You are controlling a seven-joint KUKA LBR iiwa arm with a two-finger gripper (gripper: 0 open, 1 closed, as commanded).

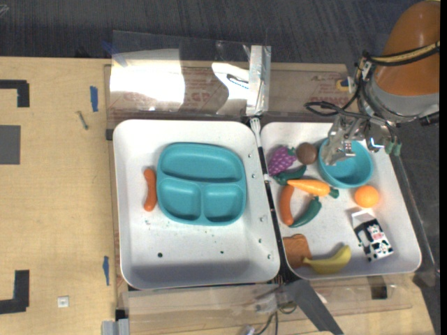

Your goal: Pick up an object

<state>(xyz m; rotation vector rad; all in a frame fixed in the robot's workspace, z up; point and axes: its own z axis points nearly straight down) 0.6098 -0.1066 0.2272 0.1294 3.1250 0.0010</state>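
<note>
Overhead, the metal two-finger gripper (pixel 340 147) hangs above the small round teal plastic bowl (pixel 347 166); its grip state cannot be told. An orange ball (pixel 366 197) sits just beside that bowl. Closing on the rim might tip the bowl.

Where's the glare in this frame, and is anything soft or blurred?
Camera view: strong glare on the clear sheet behind the left bin, washing out what lies under it; bins evenly lit, with soft shadows; the gripper over the teal bowl looks slightly soft; the toy foods are sharp enough to tell apart.
</note>
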